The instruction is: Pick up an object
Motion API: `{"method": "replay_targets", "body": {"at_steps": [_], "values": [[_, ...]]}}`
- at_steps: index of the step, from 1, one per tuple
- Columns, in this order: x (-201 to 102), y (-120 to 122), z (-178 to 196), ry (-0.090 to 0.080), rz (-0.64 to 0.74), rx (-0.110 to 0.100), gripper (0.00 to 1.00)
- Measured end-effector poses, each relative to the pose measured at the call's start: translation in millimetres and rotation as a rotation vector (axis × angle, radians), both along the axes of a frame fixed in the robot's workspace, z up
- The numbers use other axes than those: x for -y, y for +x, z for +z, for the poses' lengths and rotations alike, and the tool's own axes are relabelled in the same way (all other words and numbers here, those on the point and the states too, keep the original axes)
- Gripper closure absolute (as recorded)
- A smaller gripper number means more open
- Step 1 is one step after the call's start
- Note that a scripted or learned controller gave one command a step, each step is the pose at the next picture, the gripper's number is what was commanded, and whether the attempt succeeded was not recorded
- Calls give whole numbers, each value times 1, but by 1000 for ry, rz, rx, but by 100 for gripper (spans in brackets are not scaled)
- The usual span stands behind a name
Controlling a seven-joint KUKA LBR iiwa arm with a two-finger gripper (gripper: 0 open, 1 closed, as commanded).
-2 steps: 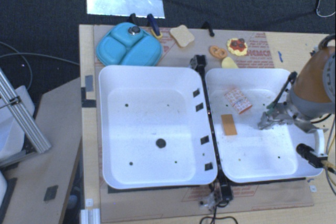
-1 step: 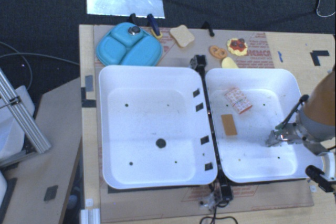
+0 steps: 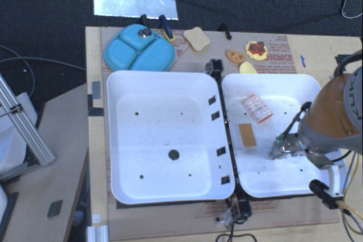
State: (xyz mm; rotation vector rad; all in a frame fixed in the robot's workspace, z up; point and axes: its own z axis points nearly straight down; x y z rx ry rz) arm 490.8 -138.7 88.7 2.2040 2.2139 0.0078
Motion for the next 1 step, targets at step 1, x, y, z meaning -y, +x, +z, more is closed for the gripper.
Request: {"method": "replay_targets", "body": {"at_steps": [1], "values": [[52, 50, -1, 10, 1, -8, 100]]}}
